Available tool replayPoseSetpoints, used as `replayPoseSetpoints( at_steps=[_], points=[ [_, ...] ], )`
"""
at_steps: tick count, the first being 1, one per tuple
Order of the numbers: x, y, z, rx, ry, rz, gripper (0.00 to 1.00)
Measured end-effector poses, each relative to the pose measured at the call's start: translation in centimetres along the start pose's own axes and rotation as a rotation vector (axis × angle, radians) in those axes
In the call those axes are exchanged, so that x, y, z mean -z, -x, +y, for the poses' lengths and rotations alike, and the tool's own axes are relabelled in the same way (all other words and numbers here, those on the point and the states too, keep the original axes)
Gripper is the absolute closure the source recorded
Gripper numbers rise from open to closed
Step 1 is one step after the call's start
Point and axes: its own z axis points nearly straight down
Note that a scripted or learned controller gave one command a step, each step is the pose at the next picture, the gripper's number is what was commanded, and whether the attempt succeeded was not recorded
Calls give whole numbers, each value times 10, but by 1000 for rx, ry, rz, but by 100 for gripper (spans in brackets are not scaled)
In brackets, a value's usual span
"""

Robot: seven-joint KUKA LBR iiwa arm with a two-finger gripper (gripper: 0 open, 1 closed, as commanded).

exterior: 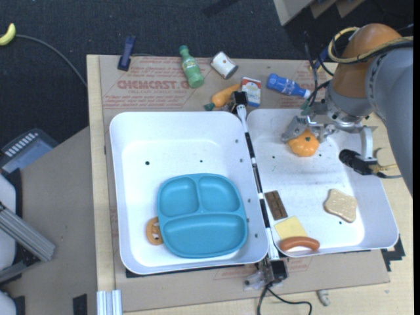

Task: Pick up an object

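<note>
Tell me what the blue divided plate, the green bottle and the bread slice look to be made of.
Blue divided plate: likely moulded plastic, smooth and matte, with one even colour and soft rounded ridges. Green bottle: apparently glossy plastic, judging by the bright highlight along its side. Bread slice: probably plastic or foam toy food, with a dull tan face and a uniform edge; the view leaves it open.

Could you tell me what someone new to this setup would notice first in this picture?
Probably the big blue divided plate in the left bin, with a small pretzel peeking out at its left edge. Next, the arm's gripper low over an orange fruit at the back of the right bin, which also has a slice of toast.
</note>
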Motion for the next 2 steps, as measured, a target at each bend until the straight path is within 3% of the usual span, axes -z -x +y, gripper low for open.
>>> replayPoseSetpoints(
  at_steps=[1,2],
  points=[
    [12,0,1,1,5,-2,100],
    [102,-66,-89,0,3,0,100]
  ],
)
